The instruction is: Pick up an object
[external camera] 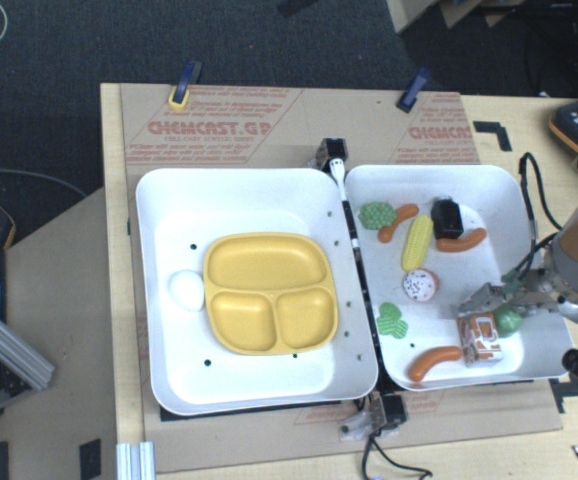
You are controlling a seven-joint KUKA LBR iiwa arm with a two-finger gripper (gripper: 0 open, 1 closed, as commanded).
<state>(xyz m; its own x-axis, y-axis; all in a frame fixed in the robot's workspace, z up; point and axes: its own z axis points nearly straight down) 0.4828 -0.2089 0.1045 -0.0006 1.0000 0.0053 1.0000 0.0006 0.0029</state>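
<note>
your claw (496,306) sits low in the right bin (489,180), near its right wall, because the arm comes in from that side. it hangs over the small printed box (480,336) and just beside a green toy piece (509,319). you cannot tell from this slanted view whether the claw is wide or narrow, and nothing shows clearly between its tips, so do not count anything as held.

the pickable things all lie in the right bin: a corn cob (416,242), a black block (446,217), a sausage (461,240) touching that block, a green leafy piece (376,214) beside an orange carrot (398,222), a speckled ball (419,285), a second green piece (391,320) and another sausage (435,361) along the front wall. they are scattered loose, which probably leaves room around most of them for a grab.

the left bin (169,208) carries a yellow divided plate (269,292) and a white egg (186,289) just beside it. both bins rest on the table (119,168).

judging by the claw's position, the box is the likely target; the green piece so near could get nudged or caught along with it.
</note>
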